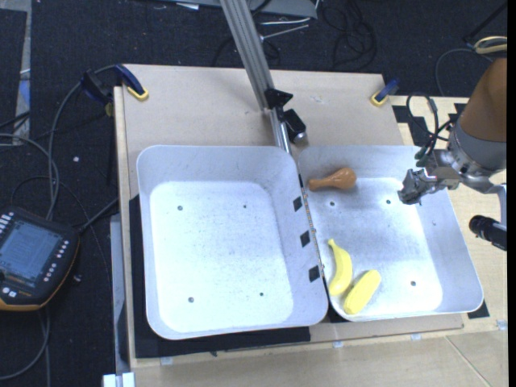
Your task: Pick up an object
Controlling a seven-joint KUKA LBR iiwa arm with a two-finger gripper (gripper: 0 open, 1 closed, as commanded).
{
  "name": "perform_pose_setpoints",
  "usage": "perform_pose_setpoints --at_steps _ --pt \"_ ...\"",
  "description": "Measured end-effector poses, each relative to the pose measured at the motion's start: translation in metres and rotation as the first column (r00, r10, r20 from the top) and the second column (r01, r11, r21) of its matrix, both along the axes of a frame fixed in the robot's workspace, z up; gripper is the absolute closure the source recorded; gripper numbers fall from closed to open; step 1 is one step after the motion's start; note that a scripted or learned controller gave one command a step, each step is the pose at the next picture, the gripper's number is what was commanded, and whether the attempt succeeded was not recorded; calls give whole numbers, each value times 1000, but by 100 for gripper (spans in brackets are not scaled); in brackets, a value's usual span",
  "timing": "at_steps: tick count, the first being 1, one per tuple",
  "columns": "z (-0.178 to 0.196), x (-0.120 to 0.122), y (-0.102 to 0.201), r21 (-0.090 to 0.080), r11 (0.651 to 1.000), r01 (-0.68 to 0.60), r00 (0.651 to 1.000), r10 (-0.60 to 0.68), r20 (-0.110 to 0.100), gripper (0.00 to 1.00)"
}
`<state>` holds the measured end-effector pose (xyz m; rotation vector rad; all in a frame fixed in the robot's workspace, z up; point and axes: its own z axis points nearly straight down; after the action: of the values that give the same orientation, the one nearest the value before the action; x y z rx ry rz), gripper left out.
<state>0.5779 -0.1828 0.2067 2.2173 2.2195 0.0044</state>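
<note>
In the right bin (451, 248) lie three objects. A brown drumstick-shaped toy (334, 180) rests near the bin's far left corner. A yellow banana (340, 266) lies against the near left wall, and a yellow lemon-like piece (362, 291) sits just right of it. My gripper (411, 190) hangs over the bin's far right part, well right of the brown toy and apart from every object. Nothing shows between its fingers.
The left bin (153, 216) stands beside the right one, their walls meeting at the middle. A slanted metal post (251, 51) rises behind the bins. Blue-and-yellow clamps (129, 83) grip the bench's far corners. A handheld pendant (28, 256) lies off the bench at the left.
</note>
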Motion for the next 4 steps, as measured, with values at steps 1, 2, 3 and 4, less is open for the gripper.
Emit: perform_pose_setpoints --at_steps 1,2,3,4 --pt "49 -2 -9 0 1000 1 1000 -1 -1 100" --pt "78 -2 -9 0 1000 1 1000 -1 -3 100" --pt "66 1 40 2 1000 -3 1000 3 -6 100" --pt "62 10 81 2 1000 -2 1000 2 -5 100"
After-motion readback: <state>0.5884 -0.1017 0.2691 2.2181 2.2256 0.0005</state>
